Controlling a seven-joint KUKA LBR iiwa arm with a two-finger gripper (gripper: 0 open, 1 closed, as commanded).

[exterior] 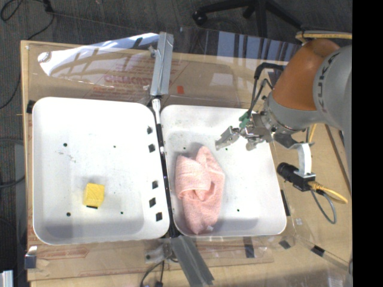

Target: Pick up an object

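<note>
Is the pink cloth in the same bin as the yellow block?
No, the pink cloth lies in the right bin, the yellow block in the left bin.

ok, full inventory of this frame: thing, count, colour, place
bins: 2, white, side by side on the bench
cloth: 1, pink, crumpled, left half of right bin
block: 1, yellow, small, lower part of left bin
plastic sheet: 1, clear, behind the bins
office chair base: 1, black, on the floor at top
arm: 1, grey with orange band, from the right
hand: 1, metallic, above right bin, up and right of the cloth, holding nothing visible
</note>
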